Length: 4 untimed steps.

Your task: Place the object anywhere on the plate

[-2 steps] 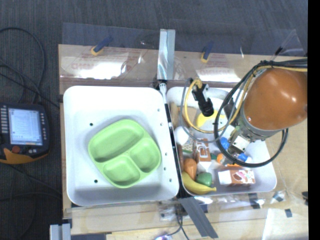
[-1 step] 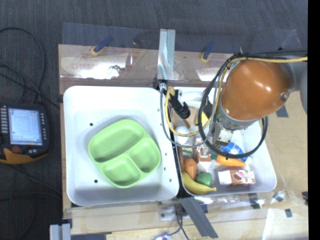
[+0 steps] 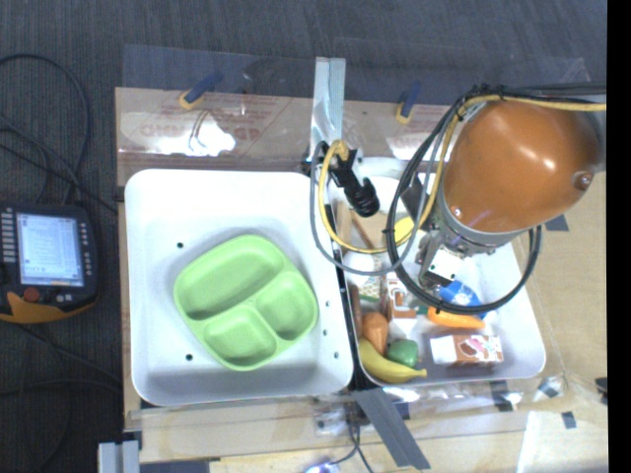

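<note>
A light green divided plate [image 3: 246, 299] with three compartments lies in the left white bin [image 3: 158, 215]; nothing is on it. The arm, with its big orange band [image 3: 518, 166], hangs over the right bin [image 3: 527, 348]. My gripper [image 3: 444, 274] points down into that bin from under the wrist, above a blue item [image 3: 459, 292] and a carrot [image 3: 455, 316]. The wrist hides most of it. A banana [image 3: 386, 363], a green round fruit [image 3: 403, 352], an orange piece [image 3: 374, 328] and a small carton [image 3: 465, 349] lie at the front of the right bin.
Black and yellow cables [image 3: 345, 200] loop from the wrist over the wall between the bins. A red and white packet [image 3: 397, 296] and a yellow item [image 3: 399, 227] sit further back. A handheld control pad [image 3: 44, 259] lies left of the bench.
</note>
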Each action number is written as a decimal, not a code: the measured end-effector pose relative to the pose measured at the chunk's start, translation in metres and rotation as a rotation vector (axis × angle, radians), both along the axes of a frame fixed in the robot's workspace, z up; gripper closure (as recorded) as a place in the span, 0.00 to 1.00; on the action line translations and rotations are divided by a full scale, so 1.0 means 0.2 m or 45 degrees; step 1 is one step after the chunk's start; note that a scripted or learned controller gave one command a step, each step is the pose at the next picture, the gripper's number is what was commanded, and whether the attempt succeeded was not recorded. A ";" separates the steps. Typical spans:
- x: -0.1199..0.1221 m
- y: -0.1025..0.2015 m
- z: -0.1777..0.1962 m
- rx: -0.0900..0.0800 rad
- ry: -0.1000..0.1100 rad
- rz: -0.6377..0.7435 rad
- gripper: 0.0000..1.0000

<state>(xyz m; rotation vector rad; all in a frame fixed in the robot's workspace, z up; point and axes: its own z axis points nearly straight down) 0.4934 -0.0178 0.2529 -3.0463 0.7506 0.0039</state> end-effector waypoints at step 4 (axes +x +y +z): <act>-0.03 0.32 -0.18 0.002 0.014 0.362 1.00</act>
